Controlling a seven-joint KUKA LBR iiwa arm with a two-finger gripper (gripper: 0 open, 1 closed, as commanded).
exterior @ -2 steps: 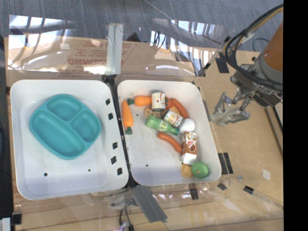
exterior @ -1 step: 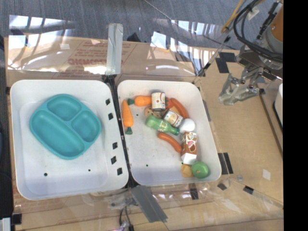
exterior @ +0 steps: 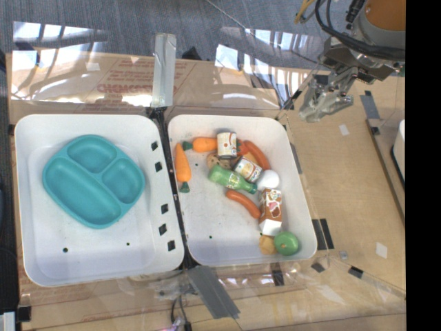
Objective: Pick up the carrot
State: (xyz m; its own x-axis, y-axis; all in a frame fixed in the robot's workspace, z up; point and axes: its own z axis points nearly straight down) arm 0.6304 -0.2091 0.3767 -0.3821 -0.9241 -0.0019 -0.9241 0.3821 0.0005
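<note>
**A:** Where is the carrot?

**B:** The carrot (exterior: 182,165), a smooth orange taper with a green nub at its lower end, lies along the left wall of the right bin (exterior: 207,243), apart from the heap of toy food. A second, stubbier orange piece (exterior: 203,144) lies just above it, near the bin's back wall.

**A:** And the gripper?

**B:** The gripper (exterior: 322,105) hangs outside that bin, above the bench past its upper right corner, well apart from the carrot. It is bare grey metal under a tangle of black and yellow cables. Whether its jaws stand wide or narrow, I cannot tell, and nothing shows between them.

**A:** The rest of the right bin?

**B:** Glossy plastic shapes crowd together: two small labelled cans (exterior: 227,144), a green bottle (exterior: 231,179), two red-orange sausages (exterior: 244,202), a white egg (exterior: 269,179), a carton (exterior: 271,211) and a round green fruit (exterior: 287,243).

**A:** The left bin?

**B:** The left bin (exterior: 41,261) is matte white with rounded corners and holds a teal divided plate (exterior: 93,180) with three compartments.

**A:** The setting?

**B:** The tan bench (exterior: 344,185) is board-like, with strips of grey tape, and clear sheeting catches glare behind the bins. Grey ribbed carpet (exterior: 103,5) lies beyond.
</note>
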